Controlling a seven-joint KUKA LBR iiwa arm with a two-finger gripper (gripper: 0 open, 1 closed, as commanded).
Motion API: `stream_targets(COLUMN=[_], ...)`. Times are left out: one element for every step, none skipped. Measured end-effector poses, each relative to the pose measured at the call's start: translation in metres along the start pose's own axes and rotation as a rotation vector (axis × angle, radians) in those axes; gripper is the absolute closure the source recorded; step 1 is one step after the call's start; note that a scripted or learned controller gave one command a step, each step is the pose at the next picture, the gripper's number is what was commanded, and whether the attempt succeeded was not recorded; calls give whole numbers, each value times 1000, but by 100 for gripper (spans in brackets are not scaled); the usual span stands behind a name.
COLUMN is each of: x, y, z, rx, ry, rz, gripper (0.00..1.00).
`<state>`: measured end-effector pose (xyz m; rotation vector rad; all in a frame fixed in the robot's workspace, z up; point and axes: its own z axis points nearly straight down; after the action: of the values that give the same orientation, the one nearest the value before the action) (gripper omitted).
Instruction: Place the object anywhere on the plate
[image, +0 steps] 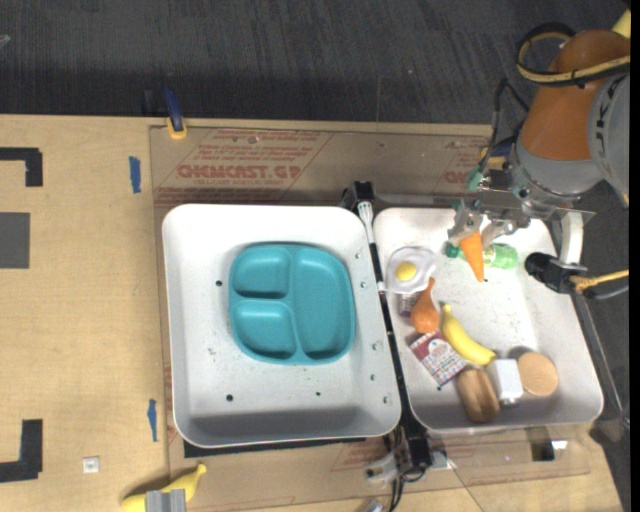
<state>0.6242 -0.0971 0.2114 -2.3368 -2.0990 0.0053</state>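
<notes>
A teal plate (293, 302) with three compartments lies in the left bin (190, 330). My gripper (478, 232) hangs over the back of the right bin (570, 330), with the arm coming in from the upper right. An orange toy carrot (473, 257) with a green top (503, 258) sits between its fingers, pointing down toward the bin floor. The fingers look shut on the carrot's upper part. I cannot tell whether the carrot's tip touches the bin.
The right bin also holds a fried egg (407, 270), an orange pear-shaped toy (427, 314), a banana (466, 342), a small packet (434, 359), a bread roll (478, 393), a white block (506, 380) and a round biscuit (539, 374). A raised rim (380, 300) separates the bins.
</notes>
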Motion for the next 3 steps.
stream_targets(x=[72, 150, 148], y=[-48, -19, -19], z=[11, 18, 17], rx=[6, 0, -1], ry=[5, 4, 2], rz=[160, 324, 325], gripper=[100, 100, 0])
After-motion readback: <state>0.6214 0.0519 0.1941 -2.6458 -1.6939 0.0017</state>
